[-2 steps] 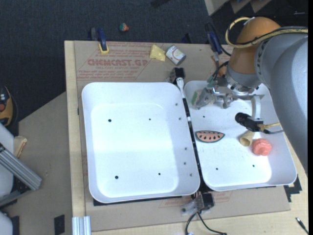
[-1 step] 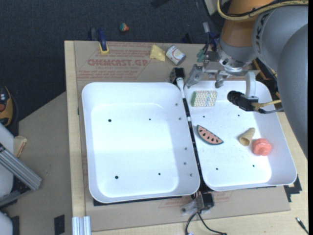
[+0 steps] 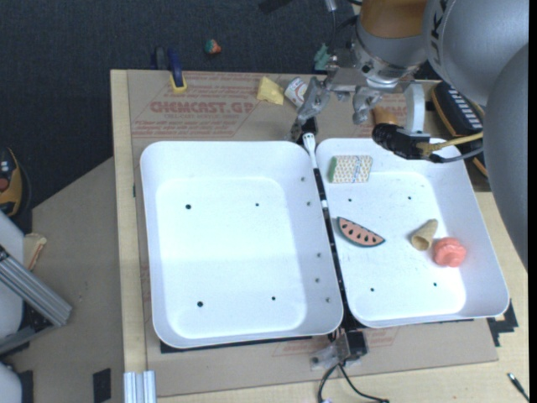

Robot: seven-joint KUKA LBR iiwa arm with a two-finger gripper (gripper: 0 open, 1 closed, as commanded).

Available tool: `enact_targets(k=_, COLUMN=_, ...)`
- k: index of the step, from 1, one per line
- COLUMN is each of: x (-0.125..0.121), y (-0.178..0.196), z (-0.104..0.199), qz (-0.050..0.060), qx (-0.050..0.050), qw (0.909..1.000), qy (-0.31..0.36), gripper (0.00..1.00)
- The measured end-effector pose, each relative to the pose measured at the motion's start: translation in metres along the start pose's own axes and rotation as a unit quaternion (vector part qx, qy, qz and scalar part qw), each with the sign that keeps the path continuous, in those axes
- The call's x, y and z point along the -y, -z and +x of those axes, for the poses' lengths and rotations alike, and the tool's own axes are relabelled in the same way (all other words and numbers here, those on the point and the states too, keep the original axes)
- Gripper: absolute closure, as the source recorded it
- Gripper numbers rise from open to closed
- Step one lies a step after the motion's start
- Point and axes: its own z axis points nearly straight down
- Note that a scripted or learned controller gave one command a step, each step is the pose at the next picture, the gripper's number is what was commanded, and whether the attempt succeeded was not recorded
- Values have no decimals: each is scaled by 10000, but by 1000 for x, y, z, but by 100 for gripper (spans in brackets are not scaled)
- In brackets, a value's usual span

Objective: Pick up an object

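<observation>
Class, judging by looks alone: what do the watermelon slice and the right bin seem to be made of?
Watermelon slice: probably moulded plastic or rubber, matte, given its flat, painted-looking colours. Right bin: likely thin formed plastic, slightly glossy, given its rounded corners and soft sheen.

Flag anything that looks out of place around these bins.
A yellow wedge lies on the board behind the left bin, outside both bins, and a small coloured thing sits farther back on the dark floor. In the right bin, the ice cream cone lies on its side.
</observation>
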Motion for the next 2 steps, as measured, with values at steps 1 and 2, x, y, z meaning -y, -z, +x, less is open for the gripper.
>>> enact_targets(k=1, x=1, y=5, z=-5, qz=32, qx=19, qw=10000, qy=-28, gripper=100)
enact_targets(k=2, x=1, y=14, z=-36, qz=36, qx=21, qw=10000, qy=-49, gripper=100)
